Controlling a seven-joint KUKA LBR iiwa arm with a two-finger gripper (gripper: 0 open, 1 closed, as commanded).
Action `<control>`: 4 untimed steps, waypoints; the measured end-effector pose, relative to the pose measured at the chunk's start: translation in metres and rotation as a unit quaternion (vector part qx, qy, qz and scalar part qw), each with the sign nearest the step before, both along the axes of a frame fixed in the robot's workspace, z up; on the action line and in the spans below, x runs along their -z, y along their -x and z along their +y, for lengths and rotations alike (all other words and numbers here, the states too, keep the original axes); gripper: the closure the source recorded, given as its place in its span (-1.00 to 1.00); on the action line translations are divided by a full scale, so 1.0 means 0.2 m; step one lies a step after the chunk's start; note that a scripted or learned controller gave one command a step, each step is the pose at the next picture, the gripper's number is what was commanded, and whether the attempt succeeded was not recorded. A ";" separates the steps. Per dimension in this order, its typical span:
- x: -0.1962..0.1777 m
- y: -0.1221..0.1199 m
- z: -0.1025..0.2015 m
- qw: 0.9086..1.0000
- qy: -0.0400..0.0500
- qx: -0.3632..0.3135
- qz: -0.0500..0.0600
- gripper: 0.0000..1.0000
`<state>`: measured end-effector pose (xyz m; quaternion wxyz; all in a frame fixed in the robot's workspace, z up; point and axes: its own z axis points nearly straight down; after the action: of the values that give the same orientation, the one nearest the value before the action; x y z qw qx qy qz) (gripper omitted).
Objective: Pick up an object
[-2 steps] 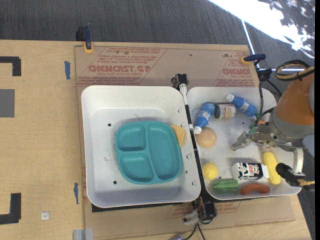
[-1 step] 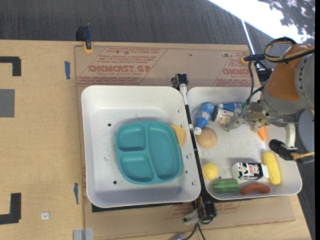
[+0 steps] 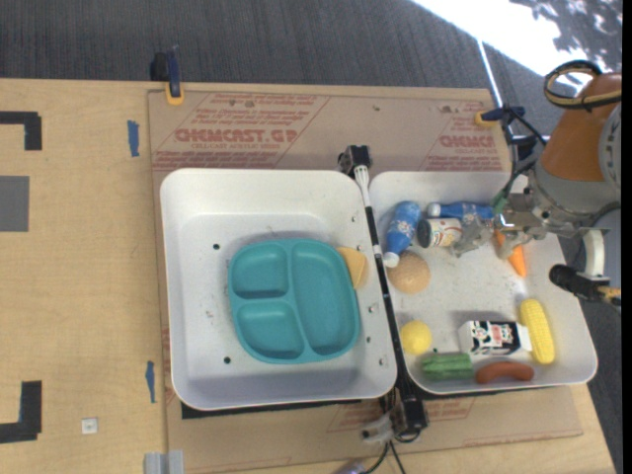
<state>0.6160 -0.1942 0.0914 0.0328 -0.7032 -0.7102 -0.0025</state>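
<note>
gripper (image 3: 481,227) low in right bin (image 3: 583,358), beside small can (image 3: 443,232) and blue bottle (image 3: 402,227); can't tell finger state or any hold

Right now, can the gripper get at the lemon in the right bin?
Probably yes. The lemon lies uncovered near the divider, with open floor above it. The gripper sits over the bin's far end; the green vegetable beside the lemon may crowd a finger.
</note>
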 end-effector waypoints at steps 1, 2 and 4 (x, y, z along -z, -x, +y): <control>0.01 -0.05 -0.08 0.967 0.004 -0.253 -0.027 -1.00; 0.02 -0.02 0.02 0.914 0.015 -0.405 -0.032 -1.00; 0.02 -0.14 0.11 0.811 -0.009 -0.585 -0.007 -1.00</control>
<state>0.6436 -0.1712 0.0864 0.0294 -0.1539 -0.9876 0.0065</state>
